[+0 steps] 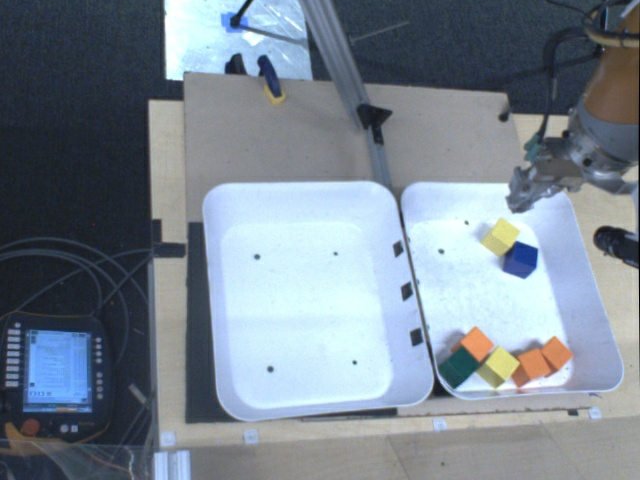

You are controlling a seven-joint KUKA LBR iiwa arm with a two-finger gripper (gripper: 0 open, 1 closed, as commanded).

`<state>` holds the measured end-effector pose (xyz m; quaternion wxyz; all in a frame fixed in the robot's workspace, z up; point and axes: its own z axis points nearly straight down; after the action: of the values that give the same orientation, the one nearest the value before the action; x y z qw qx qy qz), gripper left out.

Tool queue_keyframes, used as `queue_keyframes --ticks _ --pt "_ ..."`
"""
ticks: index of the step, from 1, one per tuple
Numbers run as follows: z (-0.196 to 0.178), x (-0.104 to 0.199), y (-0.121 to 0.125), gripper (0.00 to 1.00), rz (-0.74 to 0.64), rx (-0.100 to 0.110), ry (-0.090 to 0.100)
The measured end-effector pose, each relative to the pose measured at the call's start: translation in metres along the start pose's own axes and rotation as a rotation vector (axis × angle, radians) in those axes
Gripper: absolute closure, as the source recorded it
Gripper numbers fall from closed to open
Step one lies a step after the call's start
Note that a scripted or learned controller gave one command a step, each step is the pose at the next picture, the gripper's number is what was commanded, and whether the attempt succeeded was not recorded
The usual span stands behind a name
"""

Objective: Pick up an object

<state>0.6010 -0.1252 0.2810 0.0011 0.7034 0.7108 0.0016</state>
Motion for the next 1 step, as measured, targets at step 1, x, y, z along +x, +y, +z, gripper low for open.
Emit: queue_keyframes --ticks 1 --pt "0.0163 0.0545 0.0122 1.00 0.000 0.002 0.001"
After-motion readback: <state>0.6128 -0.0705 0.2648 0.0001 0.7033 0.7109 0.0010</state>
